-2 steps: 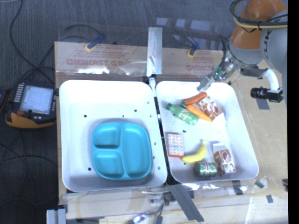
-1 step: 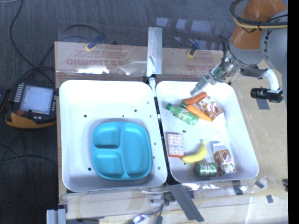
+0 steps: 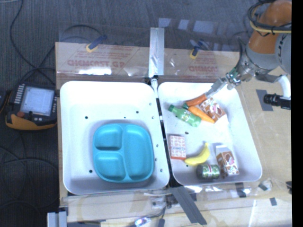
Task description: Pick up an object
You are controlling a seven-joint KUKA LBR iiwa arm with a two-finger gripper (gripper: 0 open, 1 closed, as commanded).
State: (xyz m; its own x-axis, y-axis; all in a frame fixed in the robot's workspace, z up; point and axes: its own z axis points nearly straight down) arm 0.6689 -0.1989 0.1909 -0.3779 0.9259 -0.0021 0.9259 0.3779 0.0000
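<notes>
The tool (image 3: 210,92) is seen low over the far side of the right bin (image 3: 248,126), its tip just beside a carrot (image 3: 196,100); whether it is spread or pressed together cannot be told. The carrot lies crowded against a green bottle (image 3: 185,115) and a snack packet (image 3: 212,109). A grasp here could be spoiled by that crowding: a neighbour might be nudged, or the carrot squeezed out sideways.

tray (image 3: 124,151) blue | banana (image 3: 198,156) yellow | bottle (image 3: 185,115) green | carrot (image 3: 198,111) orange | bins (image 3: 75,103) white
</notes>
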